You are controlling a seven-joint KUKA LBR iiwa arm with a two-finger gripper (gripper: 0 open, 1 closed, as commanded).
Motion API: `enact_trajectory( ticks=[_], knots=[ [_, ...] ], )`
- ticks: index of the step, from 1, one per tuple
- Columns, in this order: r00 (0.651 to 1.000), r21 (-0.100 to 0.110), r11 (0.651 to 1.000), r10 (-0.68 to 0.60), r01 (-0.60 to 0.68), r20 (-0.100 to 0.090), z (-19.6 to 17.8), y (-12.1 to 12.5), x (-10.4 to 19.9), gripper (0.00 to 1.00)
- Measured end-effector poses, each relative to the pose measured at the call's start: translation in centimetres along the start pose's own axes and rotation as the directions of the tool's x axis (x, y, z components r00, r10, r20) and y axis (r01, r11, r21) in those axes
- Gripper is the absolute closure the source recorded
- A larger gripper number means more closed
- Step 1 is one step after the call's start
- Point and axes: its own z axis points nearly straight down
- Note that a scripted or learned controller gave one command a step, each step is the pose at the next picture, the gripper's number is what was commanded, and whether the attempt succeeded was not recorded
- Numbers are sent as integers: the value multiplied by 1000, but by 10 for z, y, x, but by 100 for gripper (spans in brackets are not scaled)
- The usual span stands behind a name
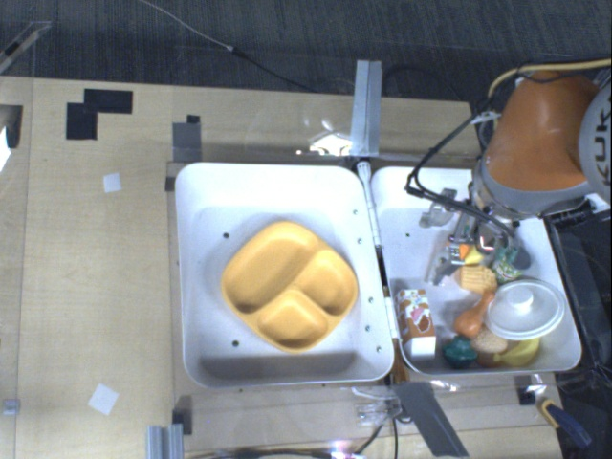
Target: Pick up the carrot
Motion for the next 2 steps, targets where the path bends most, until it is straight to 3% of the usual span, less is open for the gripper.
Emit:
enact_trajectory(
  ticks=[1, 2],
  knots=[
    [1000, 0, 1000, 15, -15, 9, 96, -38, -20, 0],
    [1000, -1, 1000, 10, -10, 15, 83, -36, -22, 100]
  ],
)
